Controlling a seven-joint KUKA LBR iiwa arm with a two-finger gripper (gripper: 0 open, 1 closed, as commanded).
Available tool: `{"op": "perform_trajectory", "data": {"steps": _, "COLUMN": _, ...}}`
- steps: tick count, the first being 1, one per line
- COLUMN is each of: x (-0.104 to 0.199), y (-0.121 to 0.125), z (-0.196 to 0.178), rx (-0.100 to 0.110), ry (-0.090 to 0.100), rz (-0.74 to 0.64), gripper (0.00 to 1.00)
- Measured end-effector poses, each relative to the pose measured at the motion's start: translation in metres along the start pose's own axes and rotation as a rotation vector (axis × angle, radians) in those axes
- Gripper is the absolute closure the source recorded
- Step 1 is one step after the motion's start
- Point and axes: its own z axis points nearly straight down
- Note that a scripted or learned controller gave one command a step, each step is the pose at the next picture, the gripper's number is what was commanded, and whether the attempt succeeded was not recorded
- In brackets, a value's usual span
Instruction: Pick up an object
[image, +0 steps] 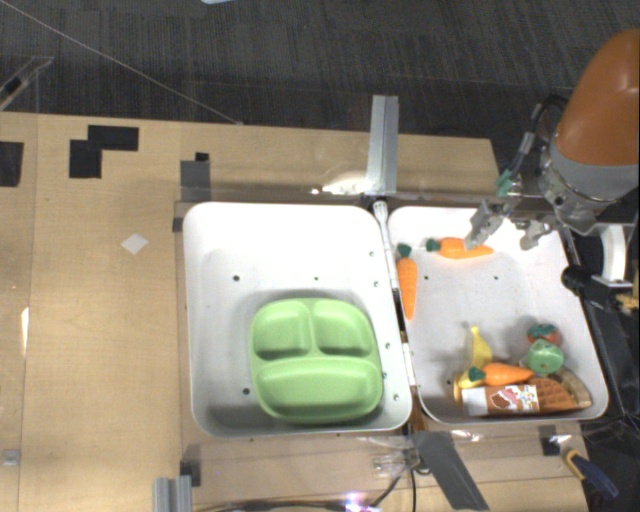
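Observation:
My gripper (507, 232) hangs over the far end of the right bin (580, 300), open, with nothing between its fingers. The left fingertip (482, 231) is just above the right end of an orange carrot (458, 249) lying near the far wall. A second carrot (406, 282) lies along the bin's left wall. In the near right corner are piled a yellow banana (481, 347), a third carrot (497, 375), a brown-and-white bottle (522, 398) and a green round fruit (545, 354) with a small red one (543, 332) behind it.
The left bin (215, 250) holds a green divided plate (315, 358) toward its near side. A metal post (384, 145) stands behind the wall between the bins. The arm's orange band (605, 95) rises at the upper right.

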Motion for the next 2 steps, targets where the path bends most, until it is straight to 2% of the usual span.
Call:
{"op": "perform_trajectory", "data": {"steps": 1, "x": 0.005, "y": 0.030, "z": 0.136, "rx": 0.002, "ry": 0.000, "rz": 0.169, "gripper": 0.00}}
{"op": "perform_trajectory", "data": {"steps": 2, "x": -0.014, "y": 0.069, "z": 0.185, "rx": -0.006, "ry": -0.001, "rz": 0.077, "gripper": 0.00}}
